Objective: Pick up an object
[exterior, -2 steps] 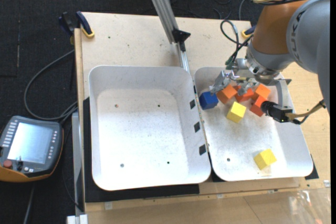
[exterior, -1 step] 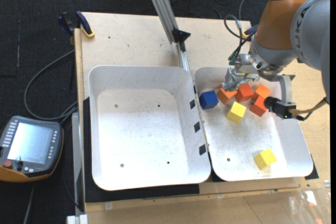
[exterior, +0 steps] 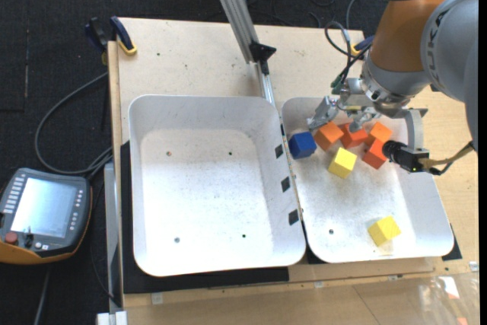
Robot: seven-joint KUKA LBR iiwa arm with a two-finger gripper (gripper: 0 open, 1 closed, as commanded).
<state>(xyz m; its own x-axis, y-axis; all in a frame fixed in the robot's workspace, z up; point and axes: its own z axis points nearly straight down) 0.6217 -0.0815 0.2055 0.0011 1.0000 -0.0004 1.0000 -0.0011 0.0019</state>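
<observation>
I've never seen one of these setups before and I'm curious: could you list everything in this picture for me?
Bins: 2, white, side by side on the bench; left bin, right bin.
Blue block: 1, right bin, near its left wall.
Orange blocks: about 4, clustered at the back of the right bin, under the claw.
Yellow blocks: 2, right bin; one just in front of the cluster, one near the front.
Handheld screen unit: 1, grey and orange, floor left of the bench.
Metal rail: 1, silver, slanting over the bench's back.
Arm: 1, grey with orange band, from the right.
Claw: 1, above the orange cluster.
</observation>
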